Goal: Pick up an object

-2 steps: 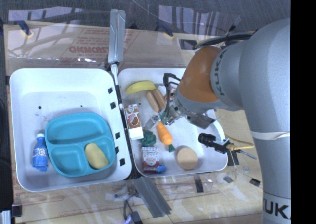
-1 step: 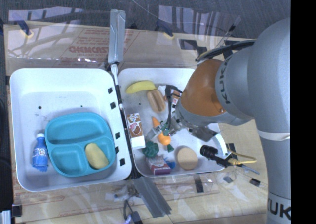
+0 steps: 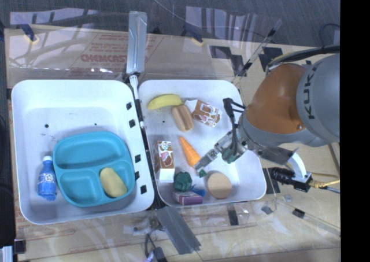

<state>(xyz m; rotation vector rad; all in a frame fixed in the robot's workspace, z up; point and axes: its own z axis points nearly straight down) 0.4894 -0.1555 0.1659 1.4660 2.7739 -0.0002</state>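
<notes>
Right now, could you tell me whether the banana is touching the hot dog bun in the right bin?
Touching. The camera view shows the banana's right end meeting the top of the hot dog bun, with no white bin floor between them.

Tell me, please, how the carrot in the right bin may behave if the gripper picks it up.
The carrot looks like smooth plastic, so probably stiff and light. Its tapered, rounded shape may slip from the gripper or roll when pushed.

Right bin [image 3: 245, 113] crowded — open floor in left bin [image 3: 34, 110] behind tray [image 3: 87, 168].
</notes>
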